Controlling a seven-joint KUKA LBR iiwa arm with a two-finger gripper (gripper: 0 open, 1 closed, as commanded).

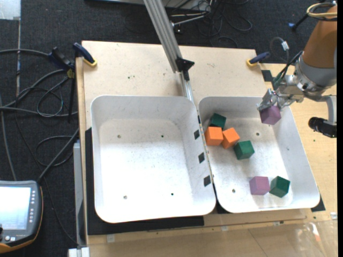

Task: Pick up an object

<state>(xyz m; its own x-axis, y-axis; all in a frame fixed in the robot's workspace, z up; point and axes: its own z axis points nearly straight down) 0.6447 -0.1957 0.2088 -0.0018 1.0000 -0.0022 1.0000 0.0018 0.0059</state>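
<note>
My gripper [269, 107] hangs over the far right side of the right bin [300, 159], shut on a purple cube [270, 114] that is lifted above the bin floor. Lying in that bin are two orange cubes [214, 135] [231, 137], a dark green cube [217, 120] behind them, another green cube [244, 149] just to their right, and near the front a purple cube [259, 185] beside a green cube [280, 186].
The left bin [99, 143] stands beside the right one, sharing a middle wall. A slanted metal rail [163, 25] runs from the top down to the bins' far edge. Clamps [86, 55] [257, 59] sit at the board's far corners.
</note>
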